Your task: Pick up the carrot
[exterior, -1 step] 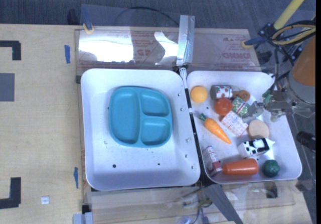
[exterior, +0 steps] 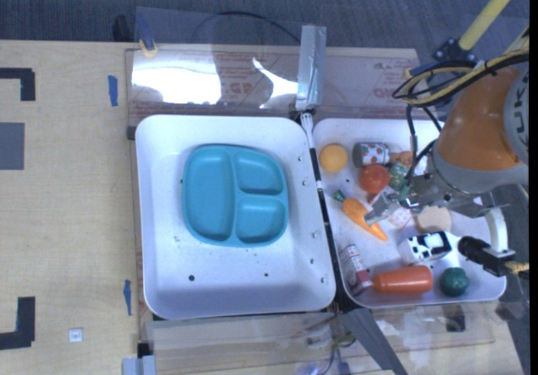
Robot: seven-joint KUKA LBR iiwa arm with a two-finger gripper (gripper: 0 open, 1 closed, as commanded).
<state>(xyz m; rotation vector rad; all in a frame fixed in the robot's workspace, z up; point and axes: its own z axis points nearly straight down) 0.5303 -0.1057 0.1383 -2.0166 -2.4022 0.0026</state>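
Fingers (exterior: pixel 388 204) beside carrot (exterior: pixel 364 217); carrot lies diagonal, upper-left to lower-right.

Right bin (exterior: pixel 492 293) crowded: carrot (exterior: pixel 365 218) hemmed by orange ball (exterior: pixel 334 157), tomato (exterior: pixel 375 178), small can (exterior: pixel 371 152). Open floor between carrot and sausage (exterior: pixel 402 281). Left bin (exterior: pixel 160 222) holds blue tray (exterior: pixel 234 194) only.

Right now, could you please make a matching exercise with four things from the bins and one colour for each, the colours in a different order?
Things:
1. divided plate in the left bin
2. carrot in the right bin
3. round ball at the right bin's near corner
4. long sausage-shaped toy at the right bin's near edge

Colours:
A. dark green
B. red
C. light blue
D. orange

Pairs: 1-C, 2-D, 3-A, 4-B
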